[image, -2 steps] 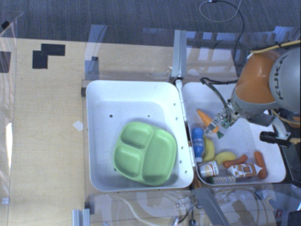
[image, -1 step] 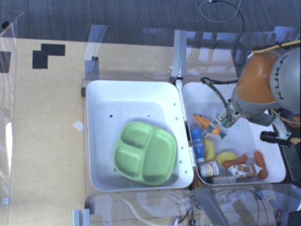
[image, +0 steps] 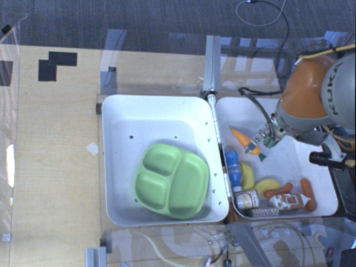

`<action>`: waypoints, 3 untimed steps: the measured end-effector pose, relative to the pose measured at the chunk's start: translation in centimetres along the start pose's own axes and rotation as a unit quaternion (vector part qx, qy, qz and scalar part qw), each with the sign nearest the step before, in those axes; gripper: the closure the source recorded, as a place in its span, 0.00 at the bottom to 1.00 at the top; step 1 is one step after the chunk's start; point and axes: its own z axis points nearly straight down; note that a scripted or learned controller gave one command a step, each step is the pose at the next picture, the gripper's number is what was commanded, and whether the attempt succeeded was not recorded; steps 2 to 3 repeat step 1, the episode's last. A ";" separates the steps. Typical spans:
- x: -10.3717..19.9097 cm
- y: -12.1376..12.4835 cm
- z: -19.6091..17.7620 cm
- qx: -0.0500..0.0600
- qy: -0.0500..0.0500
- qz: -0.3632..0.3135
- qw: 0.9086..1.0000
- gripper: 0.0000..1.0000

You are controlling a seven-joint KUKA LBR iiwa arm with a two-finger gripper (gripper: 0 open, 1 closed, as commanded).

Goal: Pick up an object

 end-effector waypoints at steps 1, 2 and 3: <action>-1.3 5.4 -16.6 0.001 0.002 -0.012 1.000 1.00; -1.3 5.4 -16.6 0.001 0.002 -0.012 1.000 1.00; -1.3 5.4 -16.6 0.001 0.002 -0.012 1.000 1.00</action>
